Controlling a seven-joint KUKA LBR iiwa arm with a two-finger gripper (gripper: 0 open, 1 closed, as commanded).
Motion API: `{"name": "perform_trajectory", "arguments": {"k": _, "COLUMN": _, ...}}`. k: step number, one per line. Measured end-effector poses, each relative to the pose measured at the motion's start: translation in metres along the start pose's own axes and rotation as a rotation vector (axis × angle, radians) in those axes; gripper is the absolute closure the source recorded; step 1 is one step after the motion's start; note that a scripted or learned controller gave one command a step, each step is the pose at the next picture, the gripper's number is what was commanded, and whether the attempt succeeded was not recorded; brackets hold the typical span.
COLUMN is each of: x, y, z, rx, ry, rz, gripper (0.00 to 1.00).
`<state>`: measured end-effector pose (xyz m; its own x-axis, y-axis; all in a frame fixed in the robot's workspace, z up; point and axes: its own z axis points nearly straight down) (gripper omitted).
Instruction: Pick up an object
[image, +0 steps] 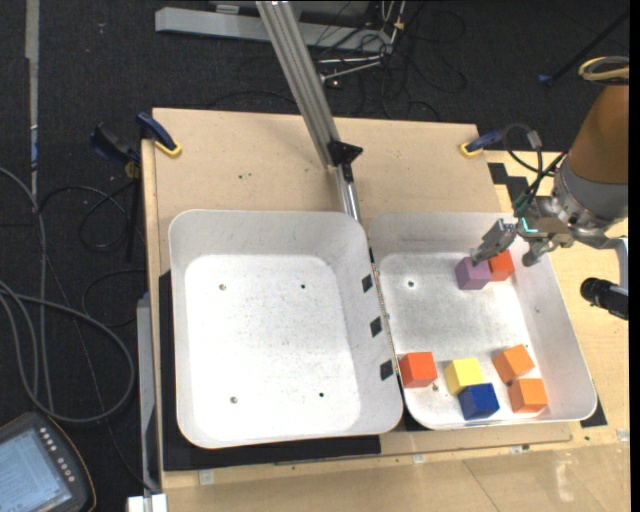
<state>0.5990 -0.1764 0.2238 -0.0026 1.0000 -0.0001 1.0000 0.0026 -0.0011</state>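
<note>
The arm's two-finger hand (518, 242) hangs over the far right part of the right shallow white plastic bin (480, 312), its fingers spread apart with nothing between them. Just beside its left finger sits a small purple cube (472, 272), touching a small red-orange cube (500, 264) that lies below the hand. Along the bin's near edge lie five more blocks: an orange cube (418, 368) at the left, a yellow cube (464, 375) with a blue cube (479, 400) touching it, and two orange cubes (514, 361) (528, 395) at the right. The left white bin (270, 325) adjoins it on the tan wooden worktop (260, 165).
</note>
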Motion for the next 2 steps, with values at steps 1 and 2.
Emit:
{"name": "perform_trajectory", "arguments": {"k": 1, "x": 0.0, "y": -0.001, "z": 0.064, "rx": 0.005, "ry": 0.001, "rz": 0.003, "gripper": 0.0}}
{"name": "perform_trajectory", "arguments": {"k": 2, "x": -0.006, "y": -0.005, "z": 0.127, "rx": 0.005, "ry": 0.001, "rz": 0.004, "gripper": 0.0}}
